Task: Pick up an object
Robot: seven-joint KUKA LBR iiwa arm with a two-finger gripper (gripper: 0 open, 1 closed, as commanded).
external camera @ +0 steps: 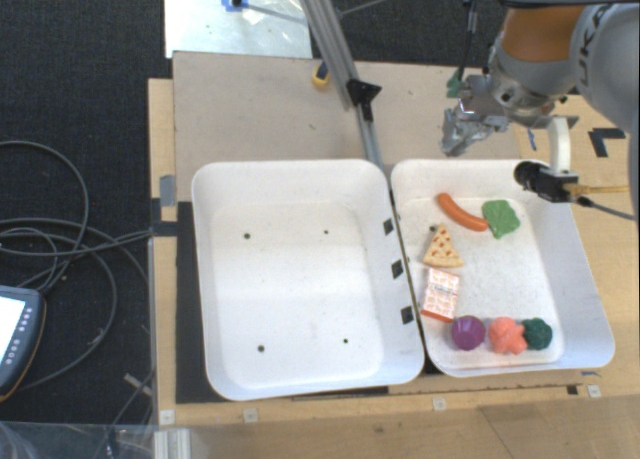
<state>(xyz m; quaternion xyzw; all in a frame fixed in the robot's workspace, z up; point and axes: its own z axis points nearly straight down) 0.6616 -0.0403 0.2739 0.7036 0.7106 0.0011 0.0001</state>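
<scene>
Seven small toy foods lie in the right bin [575, 247], one of each. At the far end a hot dog [462, 212] lies just beside a green leafy piece [501, 218]. Nearer the middle sits a pizza slice [442, 248], and below it a pink-and-white packet [440, 294]. Along the near end, in a row, are a purple ball-like piece [467, 332], an orange lumpy piece [507, 336] and a dark green broccoli-like piece [537, 333], the last three close together.

The gripper [462, 134] hangs above the far rim of the right bin, well apart from all seven things, with nothing between its fingers; how far they are spread cannot be told.

The left bin [215, 277] lies alongside, the two bins touching along their inner edges.
</scene>
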